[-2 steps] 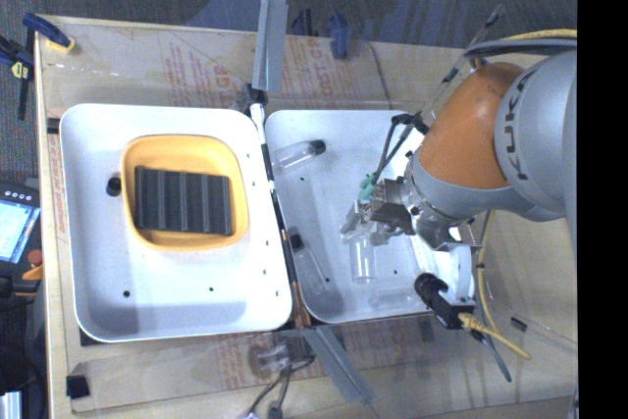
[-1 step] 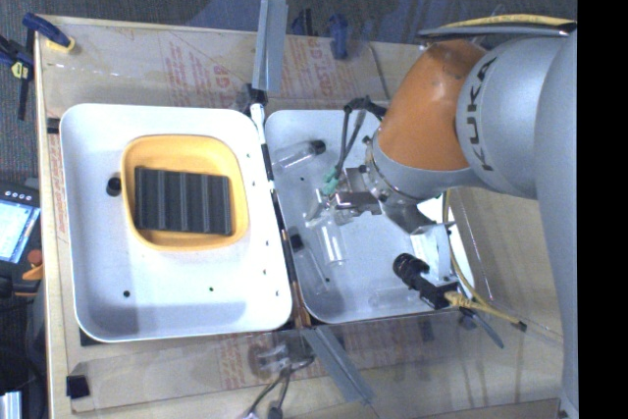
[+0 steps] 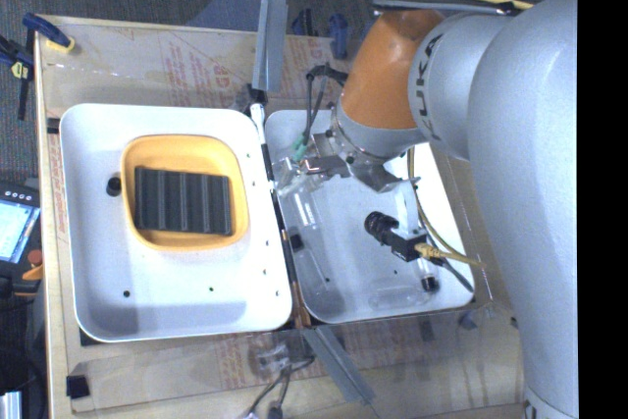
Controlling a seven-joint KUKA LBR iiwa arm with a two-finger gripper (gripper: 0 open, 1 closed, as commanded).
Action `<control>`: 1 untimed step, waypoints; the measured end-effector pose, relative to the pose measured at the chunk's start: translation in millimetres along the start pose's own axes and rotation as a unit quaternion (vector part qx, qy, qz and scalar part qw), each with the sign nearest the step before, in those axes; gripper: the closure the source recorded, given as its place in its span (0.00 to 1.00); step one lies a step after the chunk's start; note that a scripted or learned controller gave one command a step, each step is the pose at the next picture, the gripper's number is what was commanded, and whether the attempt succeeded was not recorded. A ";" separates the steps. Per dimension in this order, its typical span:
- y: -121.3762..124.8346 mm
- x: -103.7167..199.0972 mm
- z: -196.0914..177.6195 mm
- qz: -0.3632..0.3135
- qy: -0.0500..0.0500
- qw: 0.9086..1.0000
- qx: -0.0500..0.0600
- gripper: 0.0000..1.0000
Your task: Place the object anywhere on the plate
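Leftward, yellow plate [image 3: 184, 157] in left bin [image 3: 88, 299]; gripper [image 3: 299, 186] over right bin [image 3: 339, 304], grip indiscernible.

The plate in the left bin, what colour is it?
The plate has a yellow rim and a dark ribbed middle, seen in the camera view.

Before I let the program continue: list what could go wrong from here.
1. The gripper sits close to the right bin's left wall, so a descent might clip it.
2. The plate lies in the left bin, so any carry must clear both walls.
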State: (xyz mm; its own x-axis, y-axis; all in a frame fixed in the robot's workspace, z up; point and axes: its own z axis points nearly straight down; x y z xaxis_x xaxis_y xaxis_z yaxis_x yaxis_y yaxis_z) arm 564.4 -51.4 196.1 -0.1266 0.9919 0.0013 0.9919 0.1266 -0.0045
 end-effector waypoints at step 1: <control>38.6 24.2 5.0 -0.062 0.000 0.998 -0.001 1.00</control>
State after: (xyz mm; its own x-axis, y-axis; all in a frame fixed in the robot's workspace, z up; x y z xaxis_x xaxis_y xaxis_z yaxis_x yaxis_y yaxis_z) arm 599.5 -22.6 190.9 -0.2484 0.9686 0.0012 0.9686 0.2484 -0.0018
